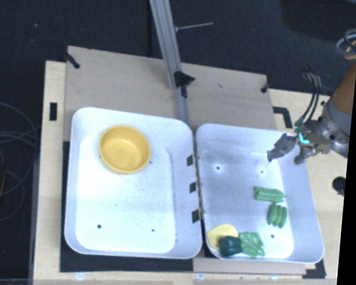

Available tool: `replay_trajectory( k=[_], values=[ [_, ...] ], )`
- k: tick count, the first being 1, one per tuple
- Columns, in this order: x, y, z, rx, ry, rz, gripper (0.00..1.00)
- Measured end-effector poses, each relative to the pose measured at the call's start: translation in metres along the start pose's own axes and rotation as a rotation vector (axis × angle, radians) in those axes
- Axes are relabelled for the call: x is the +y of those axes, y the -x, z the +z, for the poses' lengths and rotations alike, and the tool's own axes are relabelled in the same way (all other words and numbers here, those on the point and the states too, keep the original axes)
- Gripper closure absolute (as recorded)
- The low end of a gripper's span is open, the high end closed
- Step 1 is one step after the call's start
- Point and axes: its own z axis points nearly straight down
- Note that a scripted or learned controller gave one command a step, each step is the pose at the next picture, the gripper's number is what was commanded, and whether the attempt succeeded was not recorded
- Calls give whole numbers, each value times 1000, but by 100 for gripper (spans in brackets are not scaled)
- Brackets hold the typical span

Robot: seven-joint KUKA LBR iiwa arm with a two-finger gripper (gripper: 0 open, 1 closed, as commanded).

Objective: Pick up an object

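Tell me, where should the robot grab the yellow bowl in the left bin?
Probably by its rim. The yellow bowl sits upright and open, alone in the left bin, so the hand could come straight down from above, one finger inside and one outside the thin wall. The bowl looks too wide to pinch across. Any edge seems free; the right side is nearest the arm.

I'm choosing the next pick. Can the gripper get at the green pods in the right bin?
Probably yes: the gripper hangs over the right bin, and the green pods lie apart with nothing above them.
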Motion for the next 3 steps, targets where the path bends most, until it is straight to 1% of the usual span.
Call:
replay_trajectory(
  k=[1, 2, 3],
  values=[
    [0, 0, 0, 0, 0, 0, 0],
    [0, -1, 62, 0, -5, 1, 0],
    [8, 2, 110, -1, -4, 1, 0]
  ],
)
